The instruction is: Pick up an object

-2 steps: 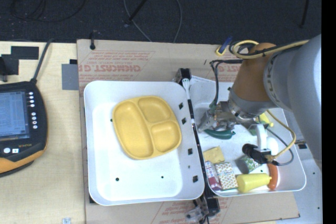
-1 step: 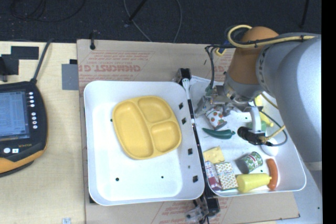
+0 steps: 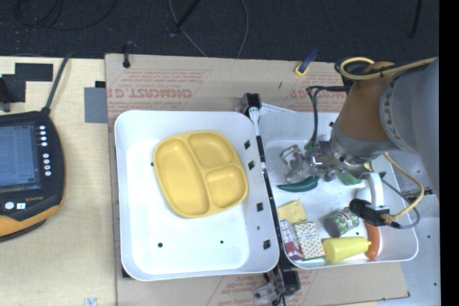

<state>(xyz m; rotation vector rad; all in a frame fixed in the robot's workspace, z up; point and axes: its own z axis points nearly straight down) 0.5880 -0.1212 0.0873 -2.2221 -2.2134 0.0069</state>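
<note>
Gripper (image 3: 292,163) low in rt bin (image 3: 409,251) (above green item (image 3: 300,185)).

The claw (image 3: 295,167) hung low in the right bin (image 3: 409,249), just above a green pepper (image 3: 297,185). A yellow divided plate (image 3: 200,173) lay in the left bin (image 3: 136,226). Small packets (image 3: 307,240) and a can (image 3: 343,222) crowded the frame's lower right.
</note>
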